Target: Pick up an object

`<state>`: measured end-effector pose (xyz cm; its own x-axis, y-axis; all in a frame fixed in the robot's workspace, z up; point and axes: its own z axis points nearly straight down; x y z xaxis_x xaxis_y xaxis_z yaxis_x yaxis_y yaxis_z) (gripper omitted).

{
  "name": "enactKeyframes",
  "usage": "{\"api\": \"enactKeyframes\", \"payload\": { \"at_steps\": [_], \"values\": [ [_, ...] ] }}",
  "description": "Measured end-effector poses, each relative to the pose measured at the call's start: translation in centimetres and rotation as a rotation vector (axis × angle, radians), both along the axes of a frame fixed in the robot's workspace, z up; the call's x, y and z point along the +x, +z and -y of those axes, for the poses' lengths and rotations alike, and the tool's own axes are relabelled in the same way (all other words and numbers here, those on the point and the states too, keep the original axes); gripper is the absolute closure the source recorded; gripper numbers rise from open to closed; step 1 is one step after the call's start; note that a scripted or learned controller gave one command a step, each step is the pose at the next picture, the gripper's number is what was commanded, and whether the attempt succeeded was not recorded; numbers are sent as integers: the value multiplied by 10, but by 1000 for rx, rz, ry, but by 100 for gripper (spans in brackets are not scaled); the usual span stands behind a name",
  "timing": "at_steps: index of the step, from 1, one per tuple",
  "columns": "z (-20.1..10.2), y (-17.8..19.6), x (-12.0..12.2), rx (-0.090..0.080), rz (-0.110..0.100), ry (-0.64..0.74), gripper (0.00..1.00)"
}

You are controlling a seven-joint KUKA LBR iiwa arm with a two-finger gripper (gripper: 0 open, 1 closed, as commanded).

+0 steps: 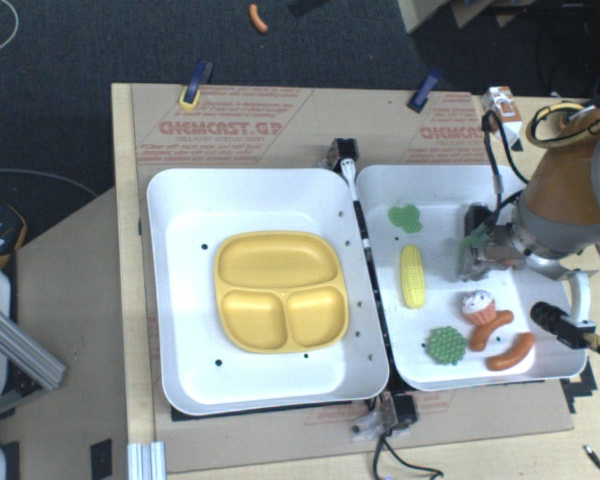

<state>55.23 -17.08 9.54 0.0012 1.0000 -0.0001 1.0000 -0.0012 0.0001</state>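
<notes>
Bench carries two white bins: left bin (pixel 170 268) holds a yellow divided tray (pixel 280 290); right bin (pixel 440 183) holds corn (pixel 412 276), two green pieces, a sausage (pixel 510 351), and an ice-cream toy (pixel 482 314). Gripper (pixel 472 253) sits low in the right bin, right of the corn, above the ice-cream toy; grip state can't be told.

The floor (pixel 100 28) is dark carpet. A small orange thing (pixel 258 17) lies on it near the top. The bench (pixel 130 268) is light wood with brown cardboard (pixel 280 128) on it, printed with red letters. Two blue clips (pixel 194 83) hold the cardboard's far edge. A thin white cable (pixel 5 8) curls at the top left
</notes>
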Motion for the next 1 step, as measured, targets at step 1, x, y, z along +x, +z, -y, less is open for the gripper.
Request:
{"api": "enactKeyframes", "payload": {
  "at_steps": [1],
  "values": [
    [0, 42, 2, -2, 4, 2, 100]
  ]
}}
